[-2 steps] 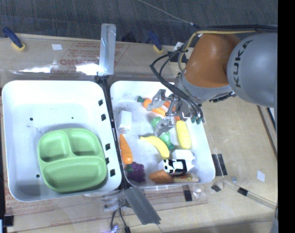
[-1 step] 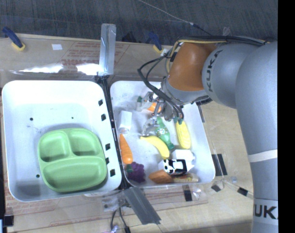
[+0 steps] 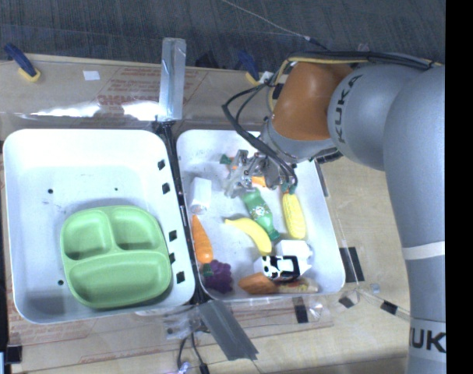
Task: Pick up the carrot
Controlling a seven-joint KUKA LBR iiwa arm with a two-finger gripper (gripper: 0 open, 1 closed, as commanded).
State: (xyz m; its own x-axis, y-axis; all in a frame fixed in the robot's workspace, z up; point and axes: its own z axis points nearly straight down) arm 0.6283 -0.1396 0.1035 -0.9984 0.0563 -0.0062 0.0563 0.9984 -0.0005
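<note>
Carrot (image 3: 201, 241) lying by right bin's (image 3: 326, 209) left wall, gripper (image 3: 248, 176) farther in, jaws' state unclear, well apart.

I record two bins side by side on the tabletop (image 3: 376, 209). The left bin (image 3: 33, 154) holds a divided tray (image 3: 115, 255) in its near half. In the right bin (image 3: 213, 148), the carrot (image 3: 202, 241) lies along the left wall with the grapes (image 3: 217, 274) just nearer. A banana (image 3: 253, 233) lies mid-bin, a corn cob (image 3: 294, 215) to its right. The gripper (image 3: 248, 176) hangs over the far part
</note>
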